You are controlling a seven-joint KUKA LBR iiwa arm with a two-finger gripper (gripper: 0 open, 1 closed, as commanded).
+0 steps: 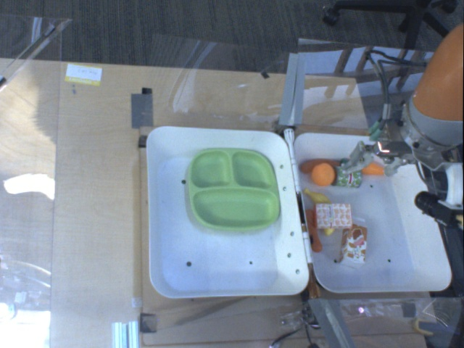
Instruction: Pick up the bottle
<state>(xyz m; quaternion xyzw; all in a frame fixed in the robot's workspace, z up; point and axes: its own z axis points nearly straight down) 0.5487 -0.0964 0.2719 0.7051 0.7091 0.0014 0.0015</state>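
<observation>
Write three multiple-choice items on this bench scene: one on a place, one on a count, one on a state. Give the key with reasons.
1. Where does the green plate lie?
A. left bin
B. right bin
C. bare bench

2. How many compartments does the plate have?
A. two
B. three
C. five

3. How does the small carton stand?
A. stacked on the plate
B. lying flat on the right bin floor
C. hanging from the arm

Key: A, the plate sits inside the left bin; B, two small sections above one long one; B, it lies on the bin floor, near the patterned box.
</observation>
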